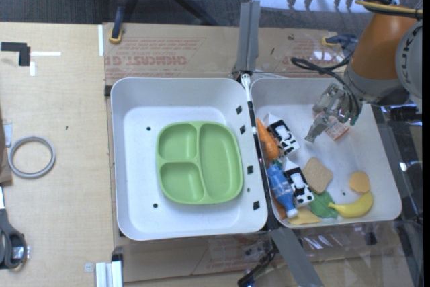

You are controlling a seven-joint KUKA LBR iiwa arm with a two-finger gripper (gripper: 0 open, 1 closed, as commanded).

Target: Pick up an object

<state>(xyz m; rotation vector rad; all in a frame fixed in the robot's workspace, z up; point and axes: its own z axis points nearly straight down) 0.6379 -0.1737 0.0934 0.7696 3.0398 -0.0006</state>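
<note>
My gripper (332, 128) hangs low over the back of the right bin (386, 144), its fingers spread open. A small red-and-white item (340, 132) lies between the fingers; whether they touch it I cannot tell. Along the bin's left wall lie an orange carrot (266, 138), a black-and-white block (284, 137), a blue bottle (279, 190) and a second black-and-white block (300, 186). Toward the front are a bread slice (318, 175), an orange disc (359, 181), a banana (354, 206) and a green piece (324, 207).
The left bin (127, 144) holds a green divided plate (200, 162). On the wooden bench to the left lie a grey tape ring (30, 156) and scissors (10, 249). A metal post (247, 37) stands behind the bins' shared wall.
</note>
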